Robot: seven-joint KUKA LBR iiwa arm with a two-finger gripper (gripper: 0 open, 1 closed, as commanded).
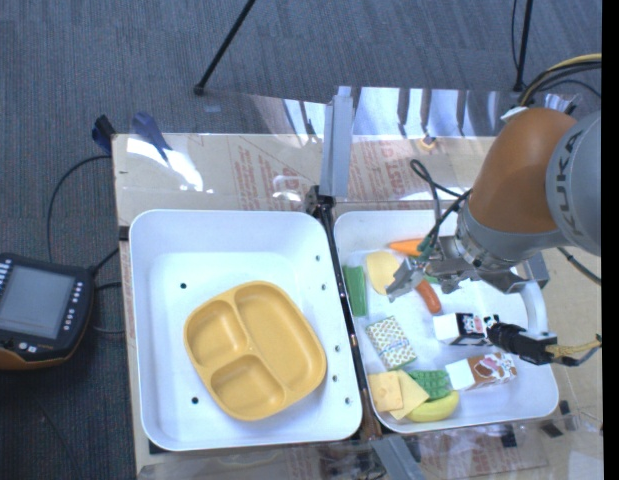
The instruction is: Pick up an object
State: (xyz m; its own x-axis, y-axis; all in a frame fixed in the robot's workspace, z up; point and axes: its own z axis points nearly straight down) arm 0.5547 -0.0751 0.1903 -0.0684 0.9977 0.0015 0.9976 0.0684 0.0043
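My gripper (411,276) hangs low over the upper left part of the right bin (534,393), with the orange-banded arm above it on the right. Just below the gripper lies a small red-orange piece (430,296). A pale yellow round piece (381,268) sits at its left and an orange carrot (405,246) just behind it. Nothing shows as held. Further forward lie a patterned packet (391,341), a white block (447,327) and a green stick (355,290).
The left bin (159,268) holds a yellow divided plate (254,348). At the right bin's front lie yellow cheese slices (386,390), a green leaf (426,382), a banana (435,408), a white cube (459,375) and a brown-and-white box (492,366).
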